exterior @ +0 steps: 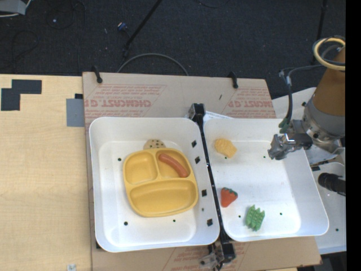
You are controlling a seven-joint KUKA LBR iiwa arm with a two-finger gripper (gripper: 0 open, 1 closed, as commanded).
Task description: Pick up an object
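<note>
In the right bin (299, 219) lie three small toys: a yellow lumpy piece (225, 147) at the back left, a red strawberry-like piece (228, 197) near the divider, and a green leafy piece (255, 217) toward the front. My gripper (280, 147) hangs over the right bin's back right part, well to the right of the yellow piece. Nothing shows between its fingers.
The left bin (107, 208) bears a yellow divided plate (161, 199) with a toy sausage (174, 164) in its upper right compartment; a tan cookie-like piece (153, 144) peeks out behind the plate. Cardboard lies under both bins. The arm's grey body stands at the right edge.
</note>
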